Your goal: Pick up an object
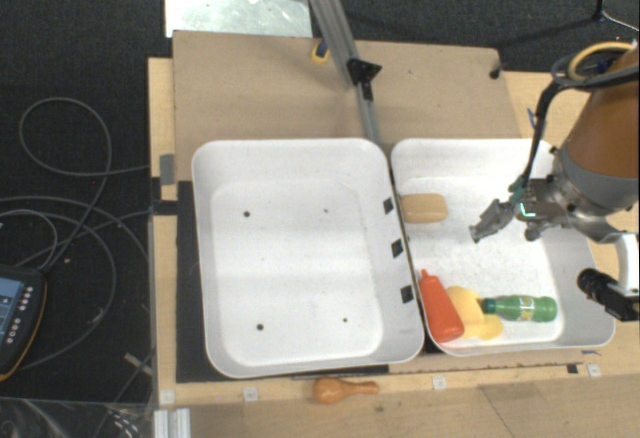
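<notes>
My claw point(488, 224) hangs over the right bin point(470, 161), its fingers apart on nothing. One tan oblong block point(424, 208) lies at the bin's left wall; one red bottle point(440, 306), one yellow lump point(476, 312) and one glossy green bottle point(520, 307) crowd its near edge.

robotics lab test cell: plywood bench point(250, 86) bearing two white bins point(290, 166), dark carpet floor point(80, 26), loose cables point(70, 156), a handheld control pendant point(18, 311) at left, and a metal camera pole point(330, 6).
</notes>
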